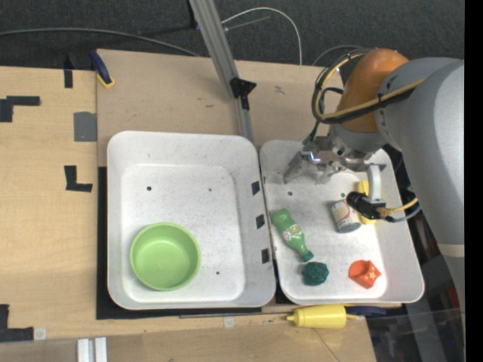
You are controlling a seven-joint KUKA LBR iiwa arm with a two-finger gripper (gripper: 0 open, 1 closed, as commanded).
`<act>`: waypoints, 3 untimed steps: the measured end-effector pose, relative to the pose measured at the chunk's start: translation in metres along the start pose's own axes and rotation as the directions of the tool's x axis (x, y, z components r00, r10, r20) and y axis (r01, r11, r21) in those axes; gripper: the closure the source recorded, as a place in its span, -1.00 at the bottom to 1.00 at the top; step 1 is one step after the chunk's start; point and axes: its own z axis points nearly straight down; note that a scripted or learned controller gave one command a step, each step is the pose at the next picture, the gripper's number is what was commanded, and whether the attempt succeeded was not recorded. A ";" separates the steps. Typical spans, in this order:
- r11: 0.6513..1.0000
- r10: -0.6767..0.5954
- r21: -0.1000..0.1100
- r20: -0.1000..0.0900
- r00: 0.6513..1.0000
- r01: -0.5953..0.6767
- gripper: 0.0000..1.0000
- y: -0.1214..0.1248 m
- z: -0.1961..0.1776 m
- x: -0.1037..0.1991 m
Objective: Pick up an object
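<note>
In the right bin (400, 277) lie a green bottle (291, 234), a dark green lump (315, 273), a red-orange piece (364, 273) and a small grey can (344, 216). My gripper (309, 172) hangs over the far end of that bin, with its fingers spread and nothing between them. The green bottle is below and slightly left of it, and the can is to its lower right. It touches none of them.
The left bin (121, 164) holds a light green bowl (164, 256) in its near left corner. A yellow bottle (321, 317) lies on the bench outside the right bin's front edge. A slanted metal pole (219, 44) rises behind the bins.
</note>
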 end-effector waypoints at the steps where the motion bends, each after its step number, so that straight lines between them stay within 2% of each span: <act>1: 1.000 -0.002 -0.005 -0.001 1.000 0.002 1.00 0.002 -0.013 0.001; 2: 1.000 0.000 -0.012 0.000 1.000 0.000 1.00 0.005 -0.077 -0.002; 3: 1.000 -0.001 -0.011 0.000 1.000 0.001 1.00 0.009 -0.123 -0.008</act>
